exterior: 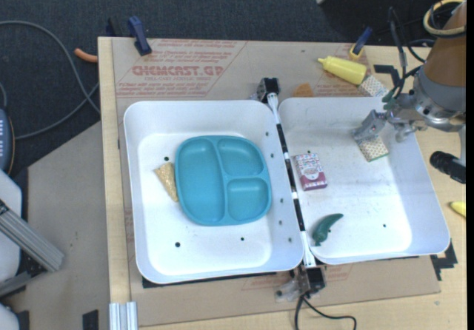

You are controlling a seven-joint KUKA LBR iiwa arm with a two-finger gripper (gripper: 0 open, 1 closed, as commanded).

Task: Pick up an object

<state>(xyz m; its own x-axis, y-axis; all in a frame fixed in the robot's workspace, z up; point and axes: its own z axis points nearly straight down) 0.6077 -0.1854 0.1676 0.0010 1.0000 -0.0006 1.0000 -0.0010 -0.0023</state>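
My gripper [385, 129] hangs over the far part of the right bin [415, 240], open, with its fingers spread and nothing visible between them. A tan waffle-patterned square [373, 148] lies on the bin floor just below the left finger [366, 129]. A small pink and red box [309, 171] lies near the bin's left wall. A dark green curved piece [326, 226] rests near the bin's front left corner. In the left bin [148, 247] a teal divided plate [222, 179] lies flat, with a tan cracker-like piece [167, 177] tucked under its left edge.
A yellow object [342, 67] lies on the bench behind the right bin. The grey arm with its orange band [448, 62] comes in from the upper right. A ridge [285, 166] divides the two bins. Blue clamps [138, 34] hold the board's far edge.
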